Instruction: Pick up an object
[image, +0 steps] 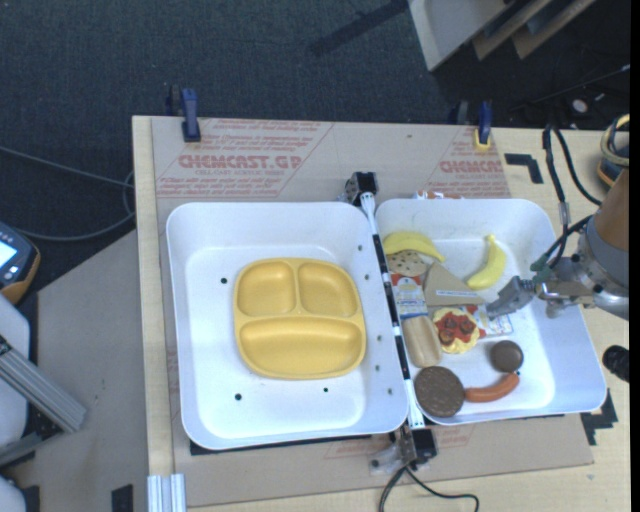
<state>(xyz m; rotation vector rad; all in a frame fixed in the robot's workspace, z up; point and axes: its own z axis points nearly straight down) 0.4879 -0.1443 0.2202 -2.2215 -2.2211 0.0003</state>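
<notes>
Hovering gripper (508, 297) over right bin (572, 372), beside pizza slice (457, 328); finger spread unreadable, nothing seen held; centring over one item, avoiding banana (488, 264), before descending

Single fixed overhead view, slanting down on both white bins (200, 300).

The brown paper-covered surface (300, 160) bore repeated red print reading "CHEMCAST GP" behind both bins; the smaller lines of lettering beneath were too fine to read.

Robotics lab: clamped bench board (300, 160), cables (430, 490), carpet (80, 80).
</notes>
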